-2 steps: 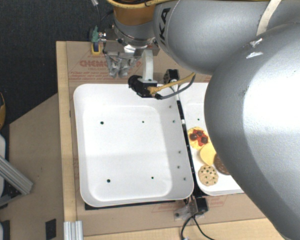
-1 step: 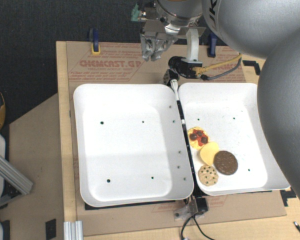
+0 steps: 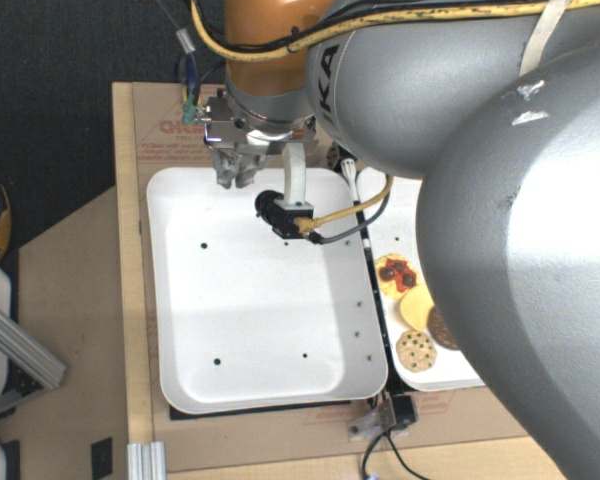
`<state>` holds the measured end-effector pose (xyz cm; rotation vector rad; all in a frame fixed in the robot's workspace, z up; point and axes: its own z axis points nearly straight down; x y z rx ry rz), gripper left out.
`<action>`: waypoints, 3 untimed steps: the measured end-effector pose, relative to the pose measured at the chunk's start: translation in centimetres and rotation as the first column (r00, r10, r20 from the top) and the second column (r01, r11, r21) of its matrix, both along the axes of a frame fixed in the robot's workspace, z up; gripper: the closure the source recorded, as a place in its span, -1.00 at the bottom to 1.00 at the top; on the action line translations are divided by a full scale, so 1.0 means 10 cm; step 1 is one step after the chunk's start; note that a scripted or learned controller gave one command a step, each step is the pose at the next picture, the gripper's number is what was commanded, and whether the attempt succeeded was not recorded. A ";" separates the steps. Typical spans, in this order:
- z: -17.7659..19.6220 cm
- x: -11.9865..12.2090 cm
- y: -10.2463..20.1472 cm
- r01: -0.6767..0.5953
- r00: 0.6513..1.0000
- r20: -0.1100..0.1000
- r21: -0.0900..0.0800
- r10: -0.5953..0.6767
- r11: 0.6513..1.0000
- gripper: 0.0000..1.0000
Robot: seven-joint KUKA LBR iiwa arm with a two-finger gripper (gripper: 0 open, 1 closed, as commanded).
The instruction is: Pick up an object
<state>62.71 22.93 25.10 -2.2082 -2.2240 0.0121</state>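
The gripper [image 3: 236, 176] hangs over the far corner of the left bin [image 3: 250, 308], near its back wall, jaws drawn close together with nothing between them. The things to pick lie outside the left bin, just past its right wall in the right bin [image 3: 402, 230]: a red-spotted round piece [image 3: 395, 273], a yellow piece [image 3: 417, 310] and a chocolate-chip cookie [image 3: 416, 350].

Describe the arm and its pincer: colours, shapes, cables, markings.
The arm is thick, rounded and glossy grey, with an orange band above the wrist and part of a black letter mark beside it. A yellow cable runs along its top, past a white strap. The pincer is small, of dull grey metal.
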 end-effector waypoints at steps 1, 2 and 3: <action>0.87 0.09 -0.05 0.006 1.000 0.021 0.004 -0.006 1.000 1.00; 0.26 0.05 -0.05 0.008 1.000 0.004 -0.002 -0.008 1.000 1.00; 1.04 0.21 -0.33 0.010 1.000 0.020 0.002 -0.010 1.000 1.00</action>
